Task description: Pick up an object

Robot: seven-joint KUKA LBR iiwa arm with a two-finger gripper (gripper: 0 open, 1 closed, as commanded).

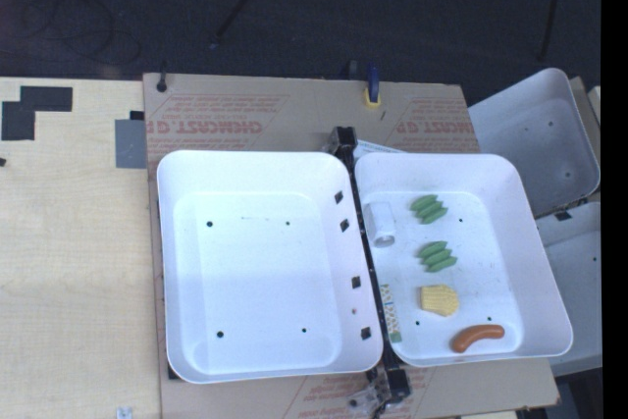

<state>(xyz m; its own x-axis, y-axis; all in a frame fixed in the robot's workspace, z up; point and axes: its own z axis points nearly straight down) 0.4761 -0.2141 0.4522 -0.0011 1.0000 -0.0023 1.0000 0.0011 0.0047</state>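
The end effector's state cannot be told from this view, so nothing can be said of its opening or of anything in its hold. All the candidates for picking lie in the right bin [525, 211], in the lower right of the frame. A small grey cylinder [382, 224] lies on its side near the bin's left wall, just beside the divider between the two bins. To its right are two green pods: the upper pod [428, 207] and the lower pod [437, 256], apart from each other and well clear of the walls. Below them sits a yellow corn piece [440, 299], and near the bin's lower edge lies an orange sausage [477, 337], close to the front wall. These look like small toy foods, probably light and fairly stiff plastic or rubber, with little risk of breaking. The sausage is smooth and rounded and would likely slip unless taken across its narrow middle. The corn piece looks blocky and offers flatter sides, so it seems the easiest hold. The pods are low and flat, which may make them hard to pinch off the floor. The cylinder could roll when nudged. The left bin [177, 211] sits beside it on the counter [69, 260].
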